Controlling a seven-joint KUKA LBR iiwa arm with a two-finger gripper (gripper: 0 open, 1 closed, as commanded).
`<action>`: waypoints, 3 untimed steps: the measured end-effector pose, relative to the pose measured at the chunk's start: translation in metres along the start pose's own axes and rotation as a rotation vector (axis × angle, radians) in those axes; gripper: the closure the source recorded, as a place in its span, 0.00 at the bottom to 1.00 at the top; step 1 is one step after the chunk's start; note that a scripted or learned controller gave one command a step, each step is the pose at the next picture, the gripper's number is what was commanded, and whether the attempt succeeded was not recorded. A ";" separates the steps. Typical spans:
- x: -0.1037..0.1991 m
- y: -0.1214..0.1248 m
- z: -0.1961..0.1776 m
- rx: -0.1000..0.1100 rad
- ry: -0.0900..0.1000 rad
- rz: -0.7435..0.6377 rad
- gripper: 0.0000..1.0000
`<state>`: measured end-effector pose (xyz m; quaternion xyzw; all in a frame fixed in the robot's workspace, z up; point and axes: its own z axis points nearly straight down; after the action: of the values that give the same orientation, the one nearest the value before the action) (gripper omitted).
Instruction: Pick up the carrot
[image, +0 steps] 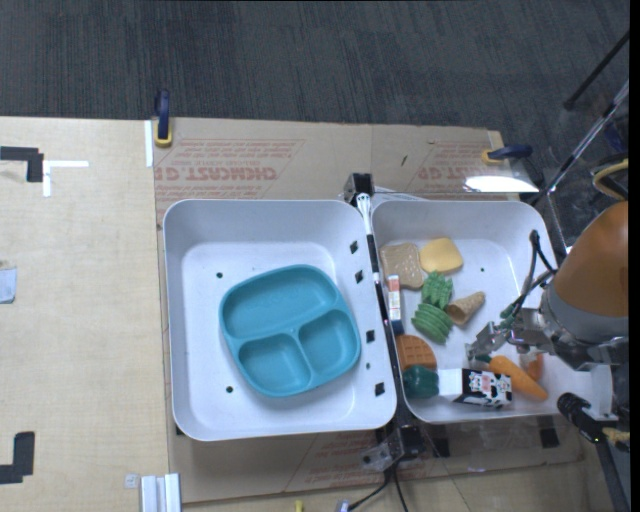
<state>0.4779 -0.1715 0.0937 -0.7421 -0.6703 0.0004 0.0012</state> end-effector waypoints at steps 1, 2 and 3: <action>0.000 0.002 -0.009 -0.003 0.000 0.006 1.00; 0.065 -0.005 0.002 -0.005 0.001 0.136 1.00; 0.063 -0.005 0.002 -0.003 -0.002 0.140 0.00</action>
<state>0.4788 -0.1086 0.0914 -0.7870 -0.6169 0.0002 -0.0009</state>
